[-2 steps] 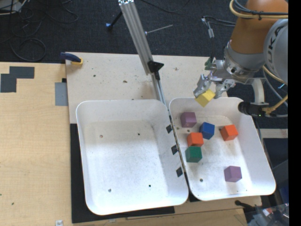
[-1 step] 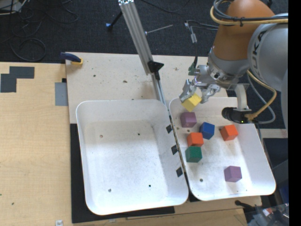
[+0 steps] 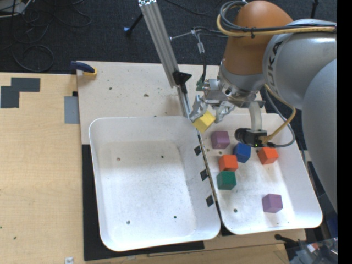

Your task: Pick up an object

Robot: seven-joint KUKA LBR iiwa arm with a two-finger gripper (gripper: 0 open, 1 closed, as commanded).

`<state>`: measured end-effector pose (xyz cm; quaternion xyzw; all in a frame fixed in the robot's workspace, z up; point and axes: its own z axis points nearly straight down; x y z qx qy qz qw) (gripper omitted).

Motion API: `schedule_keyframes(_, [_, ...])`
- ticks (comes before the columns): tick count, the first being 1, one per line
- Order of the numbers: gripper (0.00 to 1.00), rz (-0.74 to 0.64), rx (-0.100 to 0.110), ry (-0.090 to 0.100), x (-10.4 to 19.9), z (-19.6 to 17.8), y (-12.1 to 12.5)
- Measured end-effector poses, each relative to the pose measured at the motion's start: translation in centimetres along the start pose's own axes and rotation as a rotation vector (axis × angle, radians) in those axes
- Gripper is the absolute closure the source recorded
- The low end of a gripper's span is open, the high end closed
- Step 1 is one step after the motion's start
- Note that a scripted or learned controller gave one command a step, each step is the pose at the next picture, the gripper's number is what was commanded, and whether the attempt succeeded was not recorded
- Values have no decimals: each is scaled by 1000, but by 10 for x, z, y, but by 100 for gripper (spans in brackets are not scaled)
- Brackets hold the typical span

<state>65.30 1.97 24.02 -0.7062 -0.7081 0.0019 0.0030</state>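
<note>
here the small yellow cube sits tilted between the fingertips of the claw, raised off the floor of the right-hand white plastic bin and hanging close to the ridge where the two bins meet. the claw is closed narrowly on it, fingers pinching its upper part, so it does seem to have hold of the cube, though only by a corner or an edge as far as i can tell.

that is the main risk: the cube is skewed, not square in the grip, and a jolt or a quick swing of the grey arm with its orange wrist band could twist it loose. if it slips, it may land on the dividing rims and tumble into either bin.

just below and to the right of the claw lie a pale purple block, a blue block, an orange block and a green block; further right an orange-red block, and lower still a second purple block. a falling cube could knock these about.

to the claw's lower left, the left white bin lies open.
</note>
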Motion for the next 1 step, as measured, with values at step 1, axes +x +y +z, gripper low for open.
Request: schedule_keyframes(1, [100,-1,-4,1,51,-4,1])
